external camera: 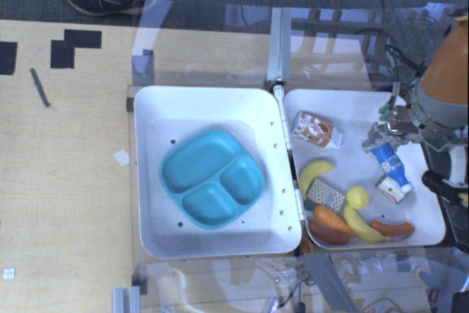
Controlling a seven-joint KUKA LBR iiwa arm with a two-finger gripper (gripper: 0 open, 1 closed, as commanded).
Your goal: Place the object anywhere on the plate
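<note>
A blue three-compartment plate lies in the left white bin. In the right bin a blue and white bottle lies on its side, its blue end pointing up toward my gripper. The gripper hangs at the bin's right side, directly over or touching that blue end; I cannot tell which. The grey arm with its orange band comes in from the right and hides the bin's far right corner.
The right bin also holds a small brown and white carton, two bananas, a grey speckled block, a lemon, a carrot and a sausage. A metal divider stands behind the bins.
</note>
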